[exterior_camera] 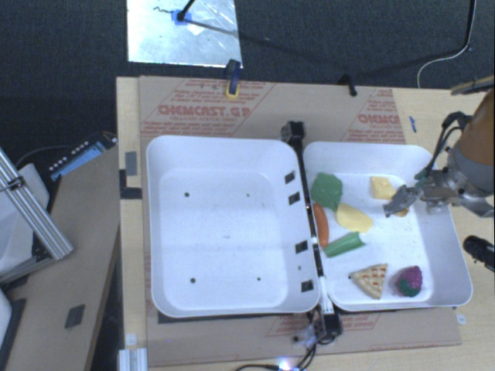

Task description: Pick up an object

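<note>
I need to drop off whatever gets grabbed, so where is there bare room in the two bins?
The left bin offers its whole floor. In the right bin, bare patches lie right of the pizza slice and grapes, below the gripper. It is crowded along the divider: lettuce, lemon, carrot, green pepper.

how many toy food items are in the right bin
7, all in the right bin: green leafy piece, cheese cube, yellow piece, carrot, green pod, pizza slice, purple grapes. The gripper may hide something small.
</note>
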Robot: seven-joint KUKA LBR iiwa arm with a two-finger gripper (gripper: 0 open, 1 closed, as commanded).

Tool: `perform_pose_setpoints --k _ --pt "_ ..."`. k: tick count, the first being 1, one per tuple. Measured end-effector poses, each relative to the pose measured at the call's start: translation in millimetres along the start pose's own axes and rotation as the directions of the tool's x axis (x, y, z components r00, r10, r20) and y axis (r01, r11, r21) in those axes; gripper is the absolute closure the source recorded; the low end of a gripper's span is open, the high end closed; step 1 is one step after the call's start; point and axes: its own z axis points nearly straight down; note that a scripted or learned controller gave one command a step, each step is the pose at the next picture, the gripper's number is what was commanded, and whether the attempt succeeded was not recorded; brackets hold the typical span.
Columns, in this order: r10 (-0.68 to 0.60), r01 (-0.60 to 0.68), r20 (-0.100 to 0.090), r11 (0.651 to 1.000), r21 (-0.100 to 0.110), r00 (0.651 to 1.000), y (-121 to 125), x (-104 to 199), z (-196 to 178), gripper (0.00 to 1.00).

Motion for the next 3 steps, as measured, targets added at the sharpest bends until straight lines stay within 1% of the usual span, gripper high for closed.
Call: perform_pose_setpoints --k 1,2,3 --pt "-0.016 0.016 -0.007 1.000 0.000 1.000 3.8 154.5 13.4 0.00" --pt "-0.002 0.002 -0.001 1.000 -0.004 1.000 4.6 143.6 1.4 1.00" --pt "-0.007 0.007 -0.001 1.000 -0.022 1.000 75.8 183.7 -175.1 1.00"
